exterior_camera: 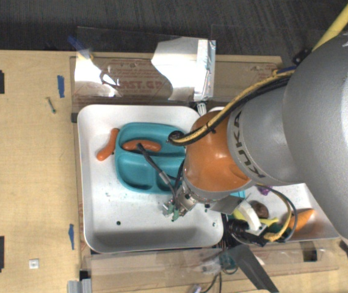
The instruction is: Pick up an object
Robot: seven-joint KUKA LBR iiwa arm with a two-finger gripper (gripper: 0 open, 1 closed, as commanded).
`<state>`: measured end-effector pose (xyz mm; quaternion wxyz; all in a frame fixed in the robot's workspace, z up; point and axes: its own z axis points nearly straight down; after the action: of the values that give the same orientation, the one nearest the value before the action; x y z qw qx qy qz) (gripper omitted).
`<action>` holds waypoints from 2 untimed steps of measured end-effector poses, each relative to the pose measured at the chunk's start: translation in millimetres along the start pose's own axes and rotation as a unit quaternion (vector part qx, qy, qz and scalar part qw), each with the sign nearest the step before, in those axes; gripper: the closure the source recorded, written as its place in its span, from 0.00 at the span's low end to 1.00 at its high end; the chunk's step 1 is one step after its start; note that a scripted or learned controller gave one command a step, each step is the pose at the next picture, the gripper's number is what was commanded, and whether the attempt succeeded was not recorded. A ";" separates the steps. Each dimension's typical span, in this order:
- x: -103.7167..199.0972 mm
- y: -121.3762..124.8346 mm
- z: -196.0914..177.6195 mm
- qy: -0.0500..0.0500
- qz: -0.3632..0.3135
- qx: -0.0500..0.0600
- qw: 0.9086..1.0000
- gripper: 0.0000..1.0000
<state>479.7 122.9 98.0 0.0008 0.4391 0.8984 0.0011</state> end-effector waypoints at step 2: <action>-39.2 65.7 -111.3 -0.003 -0.119 -0.004 0.993 1.00</action>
<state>555.4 132.2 209.5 0.0048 0.3289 0.9443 0.0030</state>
